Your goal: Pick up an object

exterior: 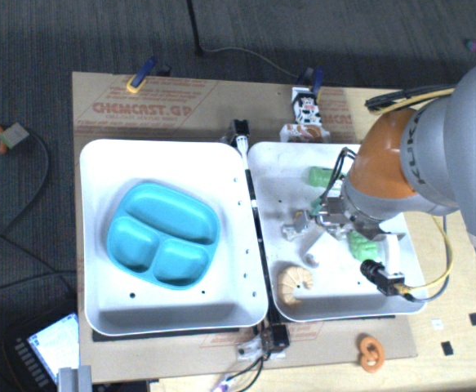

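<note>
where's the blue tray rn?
Camera view: the blue divided tray lies in the middle of the left bin, across the divide from the gripper, which is over the right bin.

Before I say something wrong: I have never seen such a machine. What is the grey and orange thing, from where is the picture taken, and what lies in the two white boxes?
The picture comes from one camera fixed above the bench, looking down at a slant. The grey and orange thing is a robot arm, reaching in from the right; its tool is over the right bin. That bin holds small things: two green pieces and a beige ridged toy. The left bin holds a blue divided plate. Whether the tool holds anything, I cannot tell.
</note>
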`<state>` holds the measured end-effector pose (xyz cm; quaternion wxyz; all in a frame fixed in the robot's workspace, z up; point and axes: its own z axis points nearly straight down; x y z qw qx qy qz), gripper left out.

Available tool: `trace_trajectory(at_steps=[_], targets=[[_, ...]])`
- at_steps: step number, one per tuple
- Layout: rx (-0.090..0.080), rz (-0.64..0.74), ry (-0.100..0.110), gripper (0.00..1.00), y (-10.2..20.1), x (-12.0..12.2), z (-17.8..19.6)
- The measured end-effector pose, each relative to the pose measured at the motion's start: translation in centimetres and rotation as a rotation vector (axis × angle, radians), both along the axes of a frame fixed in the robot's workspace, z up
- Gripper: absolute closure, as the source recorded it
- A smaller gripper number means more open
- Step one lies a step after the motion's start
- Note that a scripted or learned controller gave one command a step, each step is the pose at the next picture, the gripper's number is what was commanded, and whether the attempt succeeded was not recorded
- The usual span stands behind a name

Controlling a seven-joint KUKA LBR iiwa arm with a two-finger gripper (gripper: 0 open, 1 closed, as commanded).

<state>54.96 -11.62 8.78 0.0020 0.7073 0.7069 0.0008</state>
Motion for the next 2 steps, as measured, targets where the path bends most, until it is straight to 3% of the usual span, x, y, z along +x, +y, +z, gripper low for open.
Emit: trace_trajectory(at_steps=[1,2], targets=[[-0.004,-0.002,-0.004,1.0,-0.2,0.1,1.0],[0.0,0.003,-0.001,1.0,3.7,8.8,12.9]])
